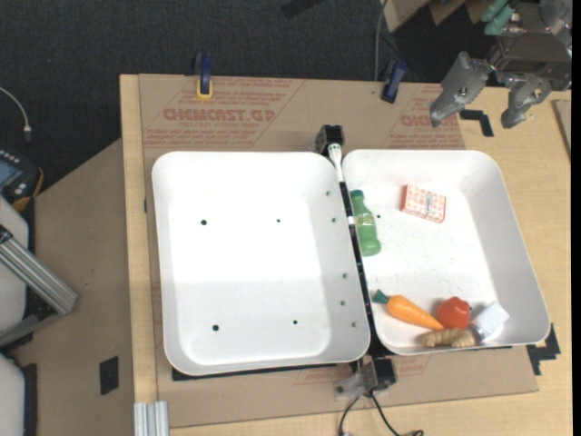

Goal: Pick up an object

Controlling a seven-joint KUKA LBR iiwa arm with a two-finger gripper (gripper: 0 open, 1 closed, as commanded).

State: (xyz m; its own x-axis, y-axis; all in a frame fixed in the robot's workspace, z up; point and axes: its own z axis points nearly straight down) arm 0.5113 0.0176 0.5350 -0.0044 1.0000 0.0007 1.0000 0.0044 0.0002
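Two white bins sit side by side on the surface (82, 243), and the hand (481, 103) hangs up at the far right corner, just beyond the back rim of the right bin (517, 243). Its two grey fingers (454, 89) are spread well apart, nothing between them, so it grips nothing at all.

Every object lies below the hand, toward the near side of that bin. Closest to it is a small red-and-white patterned box (424, 203), lying flat and on its own. Further to the hand's left, a green bottle (364, 222) lies along the bin's inner wall, right at the divide between the bins.

Down at the near edge, well apart from the hand, a cluster gathers: an orange carrot (409, 312) with its green end pointing left, a red tomato (454, 312) just beside it, a tan knobbly root (448, 338) in front of them, and a white scrap (491, 321) next to the tomato.

The left bin (245, 262) lies well away from the hand.
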